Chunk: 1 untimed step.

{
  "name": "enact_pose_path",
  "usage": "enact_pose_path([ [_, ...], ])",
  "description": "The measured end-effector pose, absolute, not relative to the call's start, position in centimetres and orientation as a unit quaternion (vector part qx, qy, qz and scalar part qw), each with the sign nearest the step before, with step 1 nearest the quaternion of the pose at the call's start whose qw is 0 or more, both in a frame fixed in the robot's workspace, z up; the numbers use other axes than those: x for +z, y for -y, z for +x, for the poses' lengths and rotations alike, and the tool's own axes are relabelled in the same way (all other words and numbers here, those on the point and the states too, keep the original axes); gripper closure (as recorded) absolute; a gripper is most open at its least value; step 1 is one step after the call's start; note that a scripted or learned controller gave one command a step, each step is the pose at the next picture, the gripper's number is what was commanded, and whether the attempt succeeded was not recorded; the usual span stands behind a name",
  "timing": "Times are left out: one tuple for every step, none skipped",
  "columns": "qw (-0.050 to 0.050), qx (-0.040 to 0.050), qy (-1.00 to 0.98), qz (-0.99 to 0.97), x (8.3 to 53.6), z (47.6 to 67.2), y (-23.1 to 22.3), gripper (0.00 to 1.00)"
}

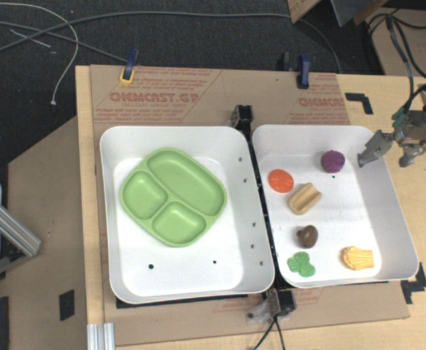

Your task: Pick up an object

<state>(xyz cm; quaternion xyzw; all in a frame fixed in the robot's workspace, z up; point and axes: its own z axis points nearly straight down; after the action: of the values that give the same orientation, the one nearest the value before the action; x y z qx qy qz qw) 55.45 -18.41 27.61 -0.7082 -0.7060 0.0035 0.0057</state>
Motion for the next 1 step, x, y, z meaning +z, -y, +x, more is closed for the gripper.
enact_pose_path([
  [0.000,0.0000,0.707,-0.707,28.29,55.67,18.35,0.00],
])
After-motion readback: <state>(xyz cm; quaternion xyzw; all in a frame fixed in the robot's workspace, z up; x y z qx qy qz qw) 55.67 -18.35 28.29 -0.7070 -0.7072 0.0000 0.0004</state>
